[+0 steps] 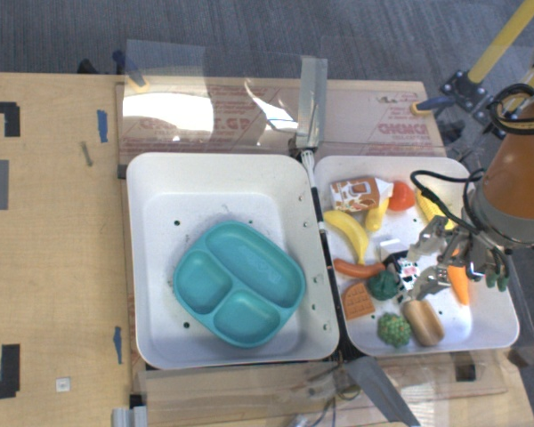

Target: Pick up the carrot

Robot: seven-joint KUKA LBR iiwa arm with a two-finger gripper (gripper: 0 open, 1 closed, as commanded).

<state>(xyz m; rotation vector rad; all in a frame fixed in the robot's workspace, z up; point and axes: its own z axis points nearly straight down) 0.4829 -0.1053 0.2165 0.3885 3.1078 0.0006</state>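
Right beside the pincer [434, 258], just off its arm-side edge, the carrot [459, 285] lies in the right bin [507, 327], orange and slanted, close to the metal fingers but not clearly between them. Whether the pincer is spread or pressed together I cannot tell; its parts blur together over the toys.

Below the pincer lie a bread roll [423, 320] and a green broccoli [393, 329]. On the pincer's far side from the arm sit a dark green vegetable [384, 285], a sausage [358, 269], a waffle-like piece [357, 302] and a banana [349, 231]. Above these are a small printed carton [353, 194] and a tomato [402, 195].

Well apart, beyond the divider, the left bin [151, 238] holds a teal divided plate [238, 282].
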